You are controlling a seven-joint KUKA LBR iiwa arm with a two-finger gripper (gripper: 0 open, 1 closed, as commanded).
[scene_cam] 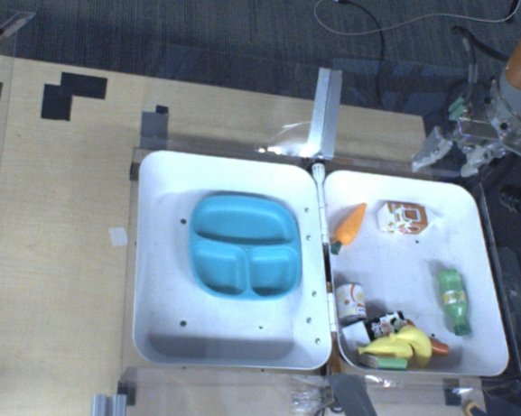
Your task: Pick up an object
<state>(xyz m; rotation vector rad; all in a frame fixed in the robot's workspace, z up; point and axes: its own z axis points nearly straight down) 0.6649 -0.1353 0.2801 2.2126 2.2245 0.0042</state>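
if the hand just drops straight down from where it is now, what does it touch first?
Probably the right bin's back right rim or the bench beside it. The hand hangs above that corner, with no item below; the white packet lies further in. Depth is unclear.

There are two white bins. The left bin (151,265), far from the gripper (454,154), has one thing in it: a blue tray (242,245) with three parts. The right bin (486,268), just below the gripper, has six things: one orange carrot (350,223), one white and brown packet (402,218), one green bottle (452,301), one small white cup (350,300), one yellow banana (400,344) and one black and white toy (383,325).
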